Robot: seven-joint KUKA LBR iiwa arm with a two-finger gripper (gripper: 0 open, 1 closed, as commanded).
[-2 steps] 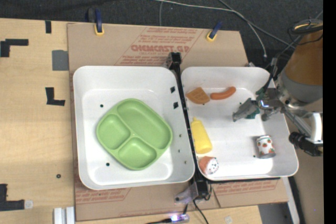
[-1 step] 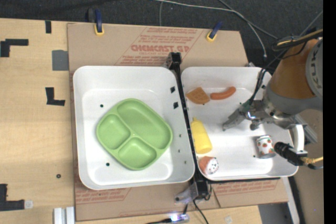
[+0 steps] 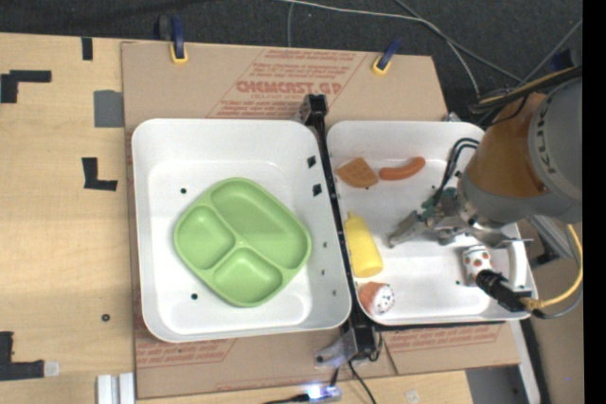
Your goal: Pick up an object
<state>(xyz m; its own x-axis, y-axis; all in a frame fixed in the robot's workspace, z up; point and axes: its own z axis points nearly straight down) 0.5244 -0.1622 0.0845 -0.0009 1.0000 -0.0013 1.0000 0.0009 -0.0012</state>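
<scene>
Left bin [image 3: 151, 203]: one glossy green three-compartment plate [image 3: 241, 241]. Right bin [image 3: 417, 132]: four items. One smooth yellow block [image 3: 363, 244] against the left wall, long axis near-vertical; one orange-white rounded piece [image 3: 377, 298] below it; one flat orange wedge [image 3: 357, 172]; one sausage [image 3: 402, 169], lengthwise left-right. Gripper [image 3: 402, 233] fingers apart, holding nothing.

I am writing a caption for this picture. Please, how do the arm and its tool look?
The arm is grey with a rounded body and a broad orange band above the wrist. Dark cables run along the wrist. The tool is slim and made of dark grey metal, with a white block bearing red marks beside its mount.
</scene>
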